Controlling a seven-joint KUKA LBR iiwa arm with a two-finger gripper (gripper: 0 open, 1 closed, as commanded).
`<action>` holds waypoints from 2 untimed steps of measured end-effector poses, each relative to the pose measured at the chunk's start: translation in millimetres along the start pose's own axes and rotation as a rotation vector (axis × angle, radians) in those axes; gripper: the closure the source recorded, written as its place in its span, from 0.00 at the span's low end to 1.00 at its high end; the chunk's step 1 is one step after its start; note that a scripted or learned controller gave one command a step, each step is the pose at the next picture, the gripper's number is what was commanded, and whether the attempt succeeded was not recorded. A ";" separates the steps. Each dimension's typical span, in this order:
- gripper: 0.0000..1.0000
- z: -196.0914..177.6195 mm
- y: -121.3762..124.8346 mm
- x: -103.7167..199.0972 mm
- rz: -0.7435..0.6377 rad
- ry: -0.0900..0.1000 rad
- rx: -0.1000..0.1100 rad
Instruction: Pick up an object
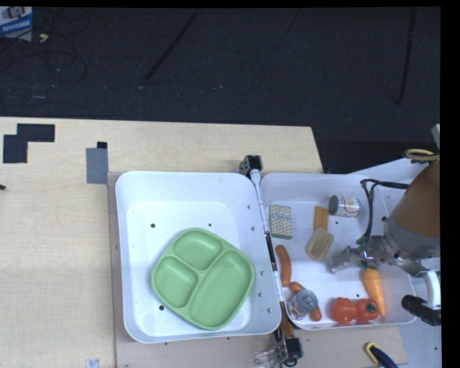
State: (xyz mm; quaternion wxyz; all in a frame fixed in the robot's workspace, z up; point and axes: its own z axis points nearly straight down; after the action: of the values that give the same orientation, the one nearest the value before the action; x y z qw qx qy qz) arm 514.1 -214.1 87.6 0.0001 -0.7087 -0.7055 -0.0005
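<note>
No legible text anywhere. Small can (347, 206) in right bin (338, 183) has a label, too blurred to read. Patterned card (280, 221) shows dots only, no letters. Blue-white box (16, 20) at top-left corner: print too small to make out.

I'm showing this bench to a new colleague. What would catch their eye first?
Probably the green divided plate, lying alone in the left bin. Next, the right bin's clutter of small toy foods, such as the carrot and the red pepper, with the gripper low among them.
</note>
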 end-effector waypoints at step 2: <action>0.00 1.7 100.8 1.0 -0.006 0.001 0.003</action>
State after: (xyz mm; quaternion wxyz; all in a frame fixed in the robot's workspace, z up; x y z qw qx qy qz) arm 614.9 -213.6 86.0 0.0015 -0.7067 -0.7075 0.0005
